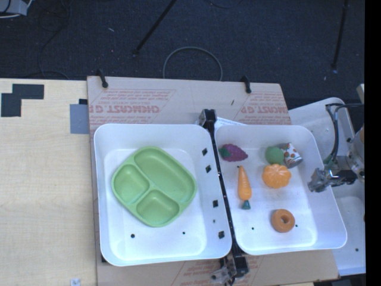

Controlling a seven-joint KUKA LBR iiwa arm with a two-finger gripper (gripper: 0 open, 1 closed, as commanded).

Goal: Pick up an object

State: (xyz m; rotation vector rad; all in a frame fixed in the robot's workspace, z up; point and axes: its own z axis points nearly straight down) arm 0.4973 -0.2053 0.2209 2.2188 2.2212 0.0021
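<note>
At the bottom of the frame, the doughnut (283,220) lay nearest in the right bin (324,234), well apart from the end effector (324,179), which hung at the right edge of the frame over that bin's right rim. Whether it was released or clenched could not be told; nothing appeared in it, so the pick looked not yet begun. Further up lay the carrot (244,186), just right of the divider, and the orange (276,176), the likeliest target since it sat closest to the arm. Beyond them were the purple grapes (234,153), a green ball (274,154) and a small patterned cup (292,155) touching it, which could crowd a grasp there. The left bin (113,237) held a green divided plate (153,185).
</note>
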